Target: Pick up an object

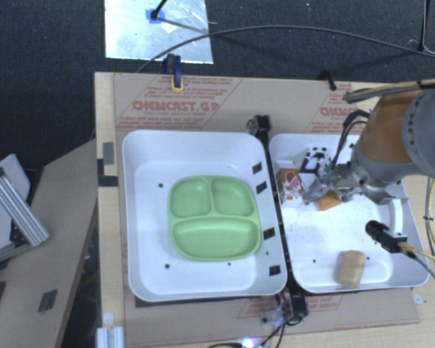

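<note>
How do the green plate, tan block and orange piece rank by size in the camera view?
1. green plate, by far the largest.
2. tan block.
3. orange piece, which looks smallest, but the hand covers part of it, so its full size is unsure.

**A robotics lab test cell, not a home or a kitchen.**

The pincer (325, 185) hangs from a grey industrial arm (413, 133) with an orange band, above a shallow white bin (391, 267). A twin bin (134, 216) sits beside that one, away from the arm. Both bins rest on a board (203, 93) still in protective film printed CHEMCAST GP. Well beyond the pincer, a blue and yellow clamp (175, 71) grips the board's far edge. Bare cables (290, 29) loop over dark carpet (43, 64) behind the pincer. Far across from it, past the twin bin, stands what looks like aluminium framing (14, 205), though the view's edge cuts it off.
</note>
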Tool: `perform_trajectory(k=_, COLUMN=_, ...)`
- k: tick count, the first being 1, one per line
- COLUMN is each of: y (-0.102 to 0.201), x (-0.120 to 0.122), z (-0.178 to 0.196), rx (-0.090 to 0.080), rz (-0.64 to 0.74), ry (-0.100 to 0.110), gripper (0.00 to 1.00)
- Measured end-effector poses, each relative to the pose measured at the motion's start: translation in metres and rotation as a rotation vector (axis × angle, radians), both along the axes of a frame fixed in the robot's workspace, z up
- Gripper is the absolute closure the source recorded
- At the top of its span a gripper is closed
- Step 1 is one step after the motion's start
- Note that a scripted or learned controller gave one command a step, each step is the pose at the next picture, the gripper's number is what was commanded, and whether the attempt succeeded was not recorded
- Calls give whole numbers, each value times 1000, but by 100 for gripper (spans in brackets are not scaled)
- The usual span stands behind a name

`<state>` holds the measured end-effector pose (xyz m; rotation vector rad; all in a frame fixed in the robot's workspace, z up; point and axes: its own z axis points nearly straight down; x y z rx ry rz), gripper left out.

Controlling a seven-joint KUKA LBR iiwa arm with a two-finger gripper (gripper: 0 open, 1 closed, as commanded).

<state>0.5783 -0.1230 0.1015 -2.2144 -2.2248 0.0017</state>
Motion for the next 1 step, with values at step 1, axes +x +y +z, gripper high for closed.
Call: perform_trajectory(k=1, y=0, x=0, z=-18, rx=-1, rz=-4, ry=-3, gripper=0)
